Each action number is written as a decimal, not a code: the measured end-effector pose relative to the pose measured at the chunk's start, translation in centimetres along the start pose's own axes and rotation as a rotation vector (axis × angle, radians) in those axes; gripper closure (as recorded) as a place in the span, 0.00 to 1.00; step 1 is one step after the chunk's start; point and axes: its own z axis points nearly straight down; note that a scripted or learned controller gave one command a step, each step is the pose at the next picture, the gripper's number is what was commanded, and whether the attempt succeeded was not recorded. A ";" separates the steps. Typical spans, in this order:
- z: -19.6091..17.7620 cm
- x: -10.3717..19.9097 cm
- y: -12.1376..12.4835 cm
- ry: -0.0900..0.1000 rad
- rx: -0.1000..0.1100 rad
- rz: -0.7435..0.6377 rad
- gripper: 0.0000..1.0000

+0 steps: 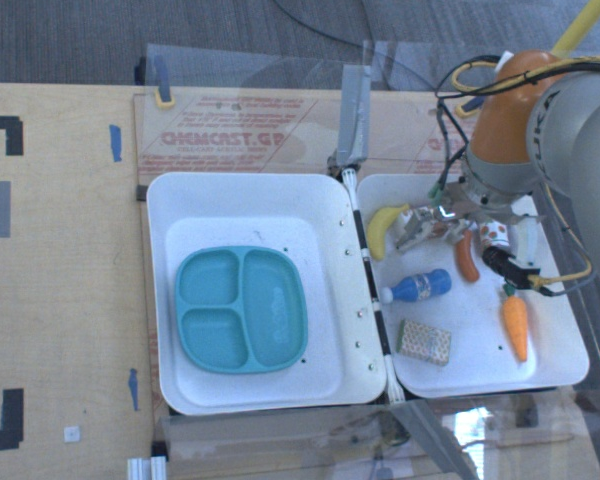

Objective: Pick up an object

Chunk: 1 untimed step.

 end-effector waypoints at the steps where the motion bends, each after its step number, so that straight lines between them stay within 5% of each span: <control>1: 0.1 -4.4 -3.5 -0.036 -0.071 -0.063 0.00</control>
